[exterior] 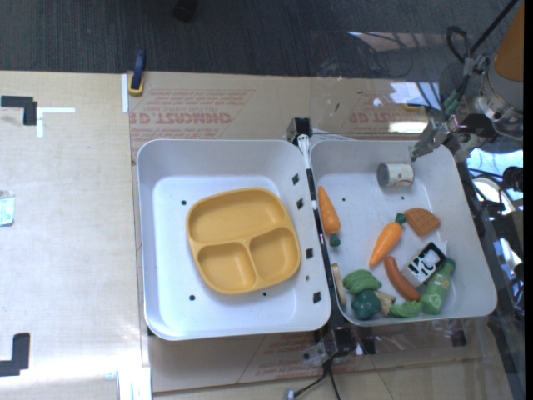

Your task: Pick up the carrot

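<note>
**Carrot lies down-left of gripper, axis slanted**

Gripper (429, 140) at top-right corner of right bin (470, 223); jaw state: can't tell. Nearest carrot (386, 242) mid-bin, tip pointing lower-left, leafy end upper-right. 2nd carrot (329, 213) along left wall. Obstacles nr target: sausage (401, 278), bread slice (422, 220), can (396, 174) betw. gripper & carrot.

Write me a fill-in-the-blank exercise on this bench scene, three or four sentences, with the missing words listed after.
1. The yellow plastic divided plate lies in the ____ white bin of the view.
2. That plate has ____ compartments.
3. Two orange toy carrots lie in the right white bin: one against its left wall, the other near its ____.
4. The grey two-finger gripper hangs over the right bin's ____ rim.

Missing words: left; three; middle; far
</note>
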Available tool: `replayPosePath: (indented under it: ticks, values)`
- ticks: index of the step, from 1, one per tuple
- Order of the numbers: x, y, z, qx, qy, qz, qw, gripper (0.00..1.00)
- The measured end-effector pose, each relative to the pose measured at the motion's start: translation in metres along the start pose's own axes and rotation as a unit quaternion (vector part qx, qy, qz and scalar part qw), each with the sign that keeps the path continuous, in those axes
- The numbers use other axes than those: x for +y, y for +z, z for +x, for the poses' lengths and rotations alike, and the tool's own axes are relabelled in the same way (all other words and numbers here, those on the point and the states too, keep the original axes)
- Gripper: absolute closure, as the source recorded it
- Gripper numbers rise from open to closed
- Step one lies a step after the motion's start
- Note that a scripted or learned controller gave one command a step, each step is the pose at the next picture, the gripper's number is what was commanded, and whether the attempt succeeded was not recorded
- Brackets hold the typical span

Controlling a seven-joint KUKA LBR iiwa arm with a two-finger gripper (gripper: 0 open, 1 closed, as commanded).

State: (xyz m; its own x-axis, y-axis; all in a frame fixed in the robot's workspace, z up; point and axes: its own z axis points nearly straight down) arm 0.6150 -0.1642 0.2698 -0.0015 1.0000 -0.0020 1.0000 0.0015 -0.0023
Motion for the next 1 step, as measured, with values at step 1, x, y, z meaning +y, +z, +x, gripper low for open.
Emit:
replayPosePath:
  ticks: [1]
  values:
    - [-0.0565,0.1467,-0.0223,0.0,0.003,-0.001,1.0,0.0]
